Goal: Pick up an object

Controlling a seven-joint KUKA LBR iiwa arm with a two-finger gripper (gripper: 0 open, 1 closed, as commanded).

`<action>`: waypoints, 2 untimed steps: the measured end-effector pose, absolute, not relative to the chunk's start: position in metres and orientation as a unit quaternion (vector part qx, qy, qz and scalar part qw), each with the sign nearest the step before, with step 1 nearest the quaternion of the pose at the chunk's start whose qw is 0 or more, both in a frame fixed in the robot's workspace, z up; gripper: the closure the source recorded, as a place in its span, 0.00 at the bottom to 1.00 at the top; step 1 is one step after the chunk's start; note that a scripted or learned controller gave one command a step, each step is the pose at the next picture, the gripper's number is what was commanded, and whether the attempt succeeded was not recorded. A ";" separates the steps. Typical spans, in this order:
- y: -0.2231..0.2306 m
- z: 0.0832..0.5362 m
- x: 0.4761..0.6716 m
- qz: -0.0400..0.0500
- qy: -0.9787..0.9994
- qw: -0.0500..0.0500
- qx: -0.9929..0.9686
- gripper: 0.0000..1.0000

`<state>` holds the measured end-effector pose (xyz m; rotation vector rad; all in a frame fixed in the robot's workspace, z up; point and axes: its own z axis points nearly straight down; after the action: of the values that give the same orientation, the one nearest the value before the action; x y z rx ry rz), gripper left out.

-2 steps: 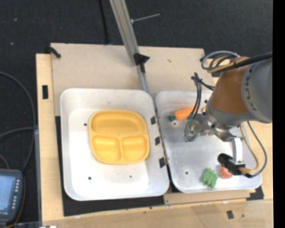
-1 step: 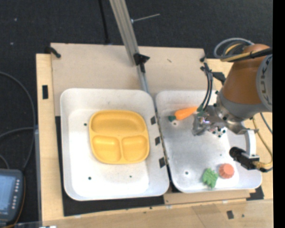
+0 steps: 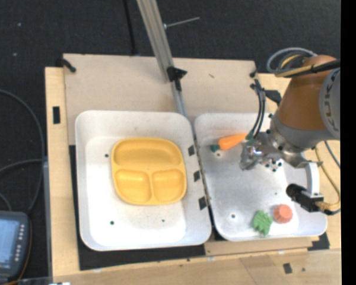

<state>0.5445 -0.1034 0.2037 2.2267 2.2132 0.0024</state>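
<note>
An orange carrot with a green tip lies near the far left of the right bin. A small red-orange round piece and a green leafy piece sit close together near that bin's front edge. My gripper hangs over the right bin, just right of and below the carrot's thick end, well apart from the red and green pieces.
The left bin holds a yellow three-compartment plate. A slanted metal rail rises from between the bins toward the back. Cables and a black fitting hang off the arm at the right bin's right side.
</note>
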 end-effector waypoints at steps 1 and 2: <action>-0.052 0.206 0.568 0.001 0.710 0.000 0.704 1.00; -0.003 0.223 0.577 0.001 0.710 0.000 0.704 1.00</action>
<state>0.5766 -0.0031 0.2230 2.2128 2.2294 0.0042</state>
